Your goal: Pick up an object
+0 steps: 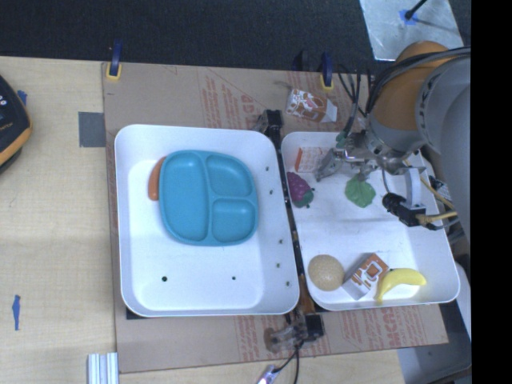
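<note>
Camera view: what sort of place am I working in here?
Likely a robotics lab bench: two white bins clamped on cardboard, toy food such as a banana, and cables near the end effector.

Two bins sit side by side. The left bin (136, 278) holds a divided plate (210, 197) toward its far side. In the right bin (436, 290) — a leafy piece (360, 192) far, a banana (400, 282), small carton (366, 275) and round thing (326, 271) near.
</note>
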You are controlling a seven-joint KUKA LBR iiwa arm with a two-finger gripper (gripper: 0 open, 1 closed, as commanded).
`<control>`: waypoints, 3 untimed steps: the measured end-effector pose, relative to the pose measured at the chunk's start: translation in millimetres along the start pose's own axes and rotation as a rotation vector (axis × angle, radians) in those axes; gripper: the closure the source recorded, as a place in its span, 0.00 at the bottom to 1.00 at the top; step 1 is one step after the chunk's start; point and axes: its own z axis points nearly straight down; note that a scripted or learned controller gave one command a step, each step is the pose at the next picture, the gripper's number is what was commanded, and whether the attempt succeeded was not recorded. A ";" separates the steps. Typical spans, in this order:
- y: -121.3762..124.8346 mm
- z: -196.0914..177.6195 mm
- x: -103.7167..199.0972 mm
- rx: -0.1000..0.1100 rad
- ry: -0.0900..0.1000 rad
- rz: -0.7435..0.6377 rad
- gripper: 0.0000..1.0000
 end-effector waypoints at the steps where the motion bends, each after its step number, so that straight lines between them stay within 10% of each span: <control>1: -29.8 0.5 -27.3 0.002 -0.001 0.001 0.00; 2: 3.7 -0.1 -64.0 0.000 0.001 0.003 0.00; 3: -36.6 0.7 -30.1 0.002 0.000 0.002 0.00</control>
